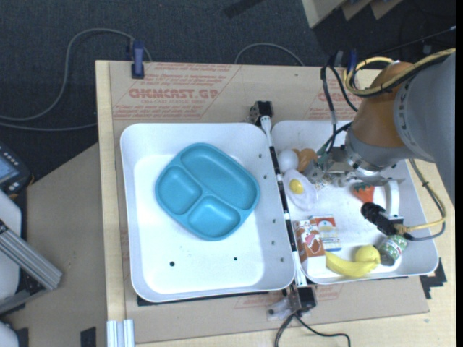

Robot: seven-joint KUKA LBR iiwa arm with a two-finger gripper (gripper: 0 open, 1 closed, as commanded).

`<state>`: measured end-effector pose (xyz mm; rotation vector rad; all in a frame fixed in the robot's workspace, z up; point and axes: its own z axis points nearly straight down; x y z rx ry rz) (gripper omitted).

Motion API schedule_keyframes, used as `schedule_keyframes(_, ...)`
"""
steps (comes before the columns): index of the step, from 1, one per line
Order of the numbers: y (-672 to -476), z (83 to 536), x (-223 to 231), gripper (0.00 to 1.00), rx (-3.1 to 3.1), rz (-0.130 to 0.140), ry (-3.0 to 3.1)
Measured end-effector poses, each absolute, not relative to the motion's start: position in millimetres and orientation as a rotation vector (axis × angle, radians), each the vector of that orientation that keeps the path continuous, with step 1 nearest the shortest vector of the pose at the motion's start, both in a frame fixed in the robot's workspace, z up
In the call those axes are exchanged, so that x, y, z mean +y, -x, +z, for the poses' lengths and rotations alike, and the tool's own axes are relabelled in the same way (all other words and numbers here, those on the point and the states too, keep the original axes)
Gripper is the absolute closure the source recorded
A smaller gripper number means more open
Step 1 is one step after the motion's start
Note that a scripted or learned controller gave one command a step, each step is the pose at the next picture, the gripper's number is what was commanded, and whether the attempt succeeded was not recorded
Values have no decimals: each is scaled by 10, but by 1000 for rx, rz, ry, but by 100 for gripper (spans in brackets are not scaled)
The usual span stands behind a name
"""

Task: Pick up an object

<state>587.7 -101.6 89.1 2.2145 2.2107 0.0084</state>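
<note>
On the desk (181, 85), the left bin (145, 266) holds a blue divided plate (207, 191), lying flat near its middle. The right bin (419, 262) is crowded — a fried egg toy (296, 187) and a white egg (289, 158) sit by its left wall, a red-and-white carton (317, 236) lies below them, and a banana (352, 261) rests along the near edge. The arm's jaws (334, 168) hang low over the bin's upper part — open or closed, I cannot tell.
</note>
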Motion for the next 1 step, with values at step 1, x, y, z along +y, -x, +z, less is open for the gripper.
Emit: schedule_keyframes(1,-6405,886,-1361,0,2218,9,-2214)
